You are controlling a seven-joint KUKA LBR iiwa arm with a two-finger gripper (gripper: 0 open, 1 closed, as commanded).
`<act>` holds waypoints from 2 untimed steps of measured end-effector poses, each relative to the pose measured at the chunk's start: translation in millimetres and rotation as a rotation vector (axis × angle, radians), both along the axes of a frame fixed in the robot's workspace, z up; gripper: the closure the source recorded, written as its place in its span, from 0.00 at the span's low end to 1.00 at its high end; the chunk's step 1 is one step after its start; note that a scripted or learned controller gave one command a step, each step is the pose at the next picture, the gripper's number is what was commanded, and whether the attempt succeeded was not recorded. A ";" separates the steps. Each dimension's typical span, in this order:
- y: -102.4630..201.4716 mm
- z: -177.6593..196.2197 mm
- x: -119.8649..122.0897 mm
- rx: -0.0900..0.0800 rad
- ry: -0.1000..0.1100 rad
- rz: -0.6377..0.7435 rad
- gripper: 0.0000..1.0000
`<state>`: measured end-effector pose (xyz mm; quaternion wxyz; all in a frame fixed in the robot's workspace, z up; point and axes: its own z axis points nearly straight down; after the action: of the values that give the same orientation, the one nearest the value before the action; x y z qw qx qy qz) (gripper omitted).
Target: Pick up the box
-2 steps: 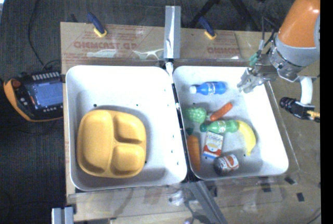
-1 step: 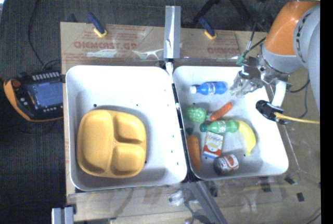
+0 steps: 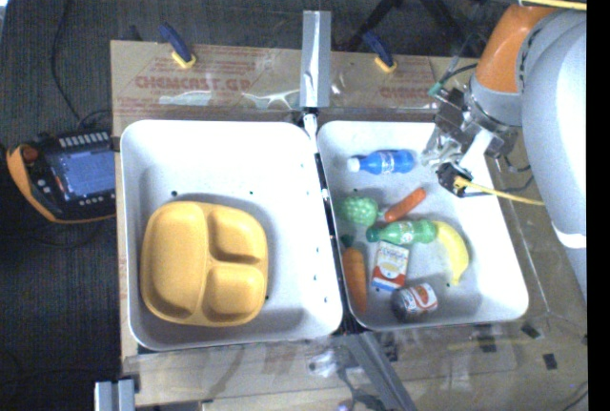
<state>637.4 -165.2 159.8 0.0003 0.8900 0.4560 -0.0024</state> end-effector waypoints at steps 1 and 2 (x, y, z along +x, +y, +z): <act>-0.7 8.8 -0.6 -0.005 0.004 0.001 1.00; 144.8 22.9 8.9 0.003 0.000 0.002 1.00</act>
<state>646.3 -20.3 182.7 -0.0010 0.8895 0.4570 -0.0019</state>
